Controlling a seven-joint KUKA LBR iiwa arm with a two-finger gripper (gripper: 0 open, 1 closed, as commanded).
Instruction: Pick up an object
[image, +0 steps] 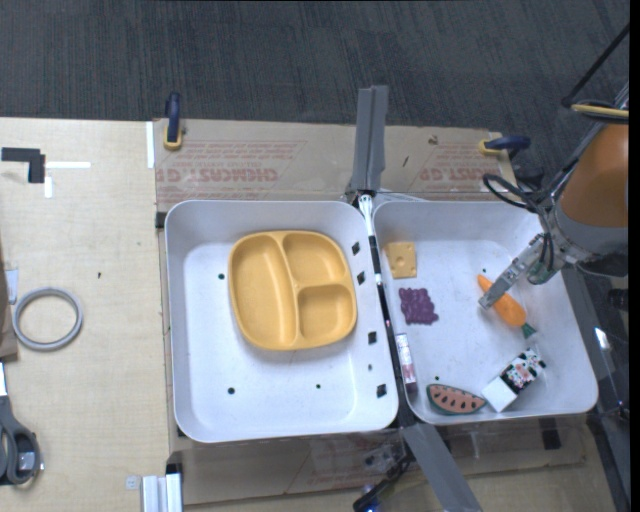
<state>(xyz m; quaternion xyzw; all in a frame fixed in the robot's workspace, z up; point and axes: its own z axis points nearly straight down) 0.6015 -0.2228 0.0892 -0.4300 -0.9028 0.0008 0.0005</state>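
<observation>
Two shallow white bins side by side on the bench (90, 400), with a grey divider between them.

In the right bin (575, 400), near its right edge and about halfway between the far edge and the near edge, lies an orange carrot (512, 311). Lies at a slant, with the green end toward the near right corner. Just at its other end, the gripper (497, 298), reaching down at a slant from the grey arm (585, 235), which enters over the bin's right edge. Looks to be touching the carrot or just above it; cannot tell which. Cannot tell either if the pincer is spread or pressed together, since the tip is small and merges with the orange of the carrot.

Also in the right bin:
- near the far left corner, a flat yellow cheese piece (402, 259);
- just nearer than it, along the left edge, purple grapes (418, 306);
- at the near edge, a watermelon slice (456, 400);
- just beside the slice, toward the near right corner, a small black-and-white carton (518, 378), tilted.

All four well apart from the gripper.

In the left bin (200, 400), toward its far edge, a yellow divided plate (292, 290) with three compartments.

On the bench near its left edge, a grey tape ring (45, 318), and near the left near corner, scissors (15, 452).
</observation>
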